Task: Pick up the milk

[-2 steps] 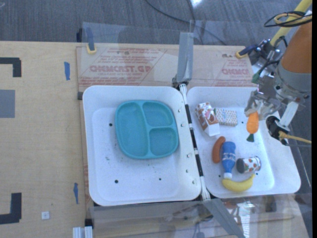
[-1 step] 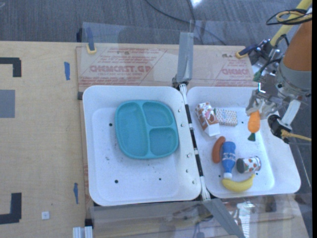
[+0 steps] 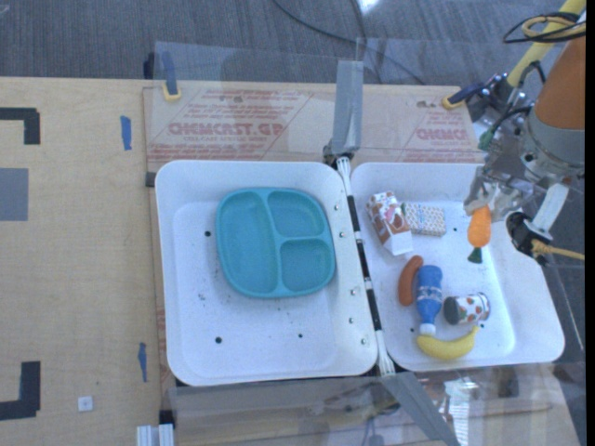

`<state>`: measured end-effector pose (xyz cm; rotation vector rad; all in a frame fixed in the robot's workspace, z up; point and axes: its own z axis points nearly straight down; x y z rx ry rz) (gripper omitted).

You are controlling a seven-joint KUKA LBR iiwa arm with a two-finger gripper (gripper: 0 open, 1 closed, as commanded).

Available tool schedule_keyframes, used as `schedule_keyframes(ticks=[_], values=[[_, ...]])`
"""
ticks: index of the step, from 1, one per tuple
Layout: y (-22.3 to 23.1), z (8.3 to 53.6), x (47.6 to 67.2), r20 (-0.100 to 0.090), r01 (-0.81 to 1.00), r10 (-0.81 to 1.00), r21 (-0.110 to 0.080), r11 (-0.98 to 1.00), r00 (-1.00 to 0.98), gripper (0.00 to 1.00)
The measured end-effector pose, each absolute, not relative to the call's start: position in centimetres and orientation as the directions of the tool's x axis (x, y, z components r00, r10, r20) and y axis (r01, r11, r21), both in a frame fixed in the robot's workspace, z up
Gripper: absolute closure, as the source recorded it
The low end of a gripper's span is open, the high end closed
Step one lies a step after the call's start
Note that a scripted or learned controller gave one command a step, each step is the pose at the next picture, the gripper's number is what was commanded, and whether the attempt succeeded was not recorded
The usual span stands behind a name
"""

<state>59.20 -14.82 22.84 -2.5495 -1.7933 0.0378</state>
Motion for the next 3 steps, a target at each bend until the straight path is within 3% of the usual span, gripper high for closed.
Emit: schedule_keyframes(ticks=[1,3], values=[[-14.6,19.7,63.6,-0.002,0.919,0.919,-0.005,-0.393,0.393,1.0],[-14.4,21.2,63.6,-0.005,0.923,0.923,-0.013,-0.385,0.385,1.0]])
